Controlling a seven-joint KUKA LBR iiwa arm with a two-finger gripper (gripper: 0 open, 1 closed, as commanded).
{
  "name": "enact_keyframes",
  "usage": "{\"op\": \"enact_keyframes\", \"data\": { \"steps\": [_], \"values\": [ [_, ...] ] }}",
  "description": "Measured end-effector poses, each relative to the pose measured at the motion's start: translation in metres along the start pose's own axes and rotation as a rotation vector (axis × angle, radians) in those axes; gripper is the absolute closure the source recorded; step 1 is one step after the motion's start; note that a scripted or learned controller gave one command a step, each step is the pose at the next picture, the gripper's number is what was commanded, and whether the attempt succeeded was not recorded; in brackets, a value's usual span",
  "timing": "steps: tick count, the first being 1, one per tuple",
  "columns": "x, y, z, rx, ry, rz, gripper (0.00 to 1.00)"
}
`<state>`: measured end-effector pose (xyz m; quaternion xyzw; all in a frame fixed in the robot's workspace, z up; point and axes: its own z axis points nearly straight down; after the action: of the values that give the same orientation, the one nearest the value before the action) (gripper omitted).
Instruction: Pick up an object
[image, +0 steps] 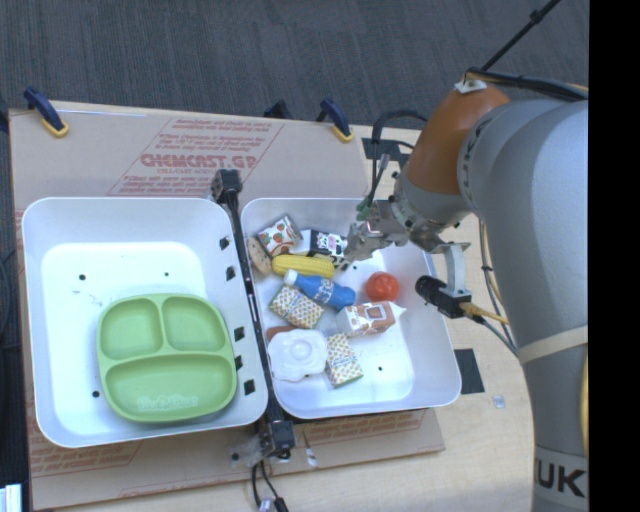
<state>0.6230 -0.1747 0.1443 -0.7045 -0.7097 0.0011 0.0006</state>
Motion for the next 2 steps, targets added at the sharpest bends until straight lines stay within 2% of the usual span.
{"op": "enact_keyframes", "data": {
  "steps": [1, 2],
  "values": [
    [-0.016, -0.059, -0.057, -0.001, 0.001, 0.003, 1.00],
    [0.022, -0.021, -0.060, -0.002, 0.002, 0.002, 1.00]
  ]
}}
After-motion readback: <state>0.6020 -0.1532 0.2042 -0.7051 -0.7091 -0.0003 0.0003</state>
